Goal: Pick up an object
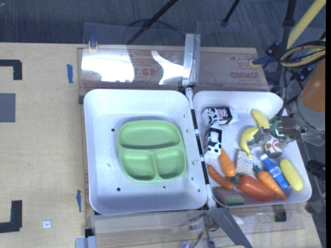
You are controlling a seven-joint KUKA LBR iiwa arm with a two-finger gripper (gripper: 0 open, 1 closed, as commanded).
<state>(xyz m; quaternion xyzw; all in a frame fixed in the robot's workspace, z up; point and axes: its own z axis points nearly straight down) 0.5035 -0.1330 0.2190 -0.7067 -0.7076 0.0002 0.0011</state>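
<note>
Green divided plate (151, 150) fills the left bin (98, 107); toy food crowds the right bin (232, 98); gripper (269, 134) state unclear.

Two white bins sit side by side on the counter (41, 138), the left bin (98, 107) and the right bin (235, 98). The left one carries a single green divided plate (151, 150). In the right I count two bananas (260, 119) (247, 138), three carrots (226, 163) (219, 177) (270, 182), one red pepper (252, 186), one corn cob (291, 173), one blue bottle (273, 170), two black-and-white cartons (218, 114) (213, 141) and one sponge (229, 196).
</note>
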